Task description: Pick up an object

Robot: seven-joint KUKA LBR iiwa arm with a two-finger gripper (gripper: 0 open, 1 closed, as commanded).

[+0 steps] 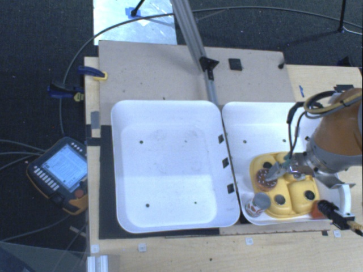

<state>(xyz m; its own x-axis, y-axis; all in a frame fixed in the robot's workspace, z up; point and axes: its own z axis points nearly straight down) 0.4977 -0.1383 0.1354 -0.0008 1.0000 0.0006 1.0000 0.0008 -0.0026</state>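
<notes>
Now, gripper (279, 170) over the yellow toy (283, 194).
Toy lies in the right bin (255, 129), right beneath it; grip state unclear.

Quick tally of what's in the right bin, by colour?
Yellow: 1, the big yellow moulded object with dark holes.
Grey: 1, a small grey piece at its lower left.
Red and white: 1, a small item by the bin's front corner.
Orange: 1, a small piece.
Total: 4
</notes>
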